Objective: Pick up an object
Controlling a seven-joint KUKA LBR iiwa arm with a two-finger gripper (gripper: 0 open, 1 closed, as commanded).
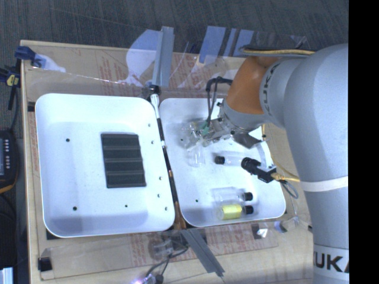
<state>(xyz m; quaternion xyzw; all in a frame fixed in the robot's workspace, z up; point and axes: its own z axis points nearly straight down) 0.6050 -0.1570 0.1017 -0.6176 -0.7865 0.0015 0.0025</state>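
Robot arm at work over two white bins on a worktop (89, 254): the grey arm reaches in from 3 o'clock, and its gripper (205, 130) is lowered into the right bin (265, 189), toward 11 o'clock from that bin's centre. It is just beside a crumpled clear plastic piece (194, 130). Whether the gripper is open or closed cannot be told. A small clear vial (228, 159) with a black cap lies near the bin's centre. At 6 o'clock a clear bottle (228, 194) lies just beside a yellow bottle (231, 210), both black-capped. In the left bin (59, 117) a dark ribbed block (123, 160) lies flat near the centre.
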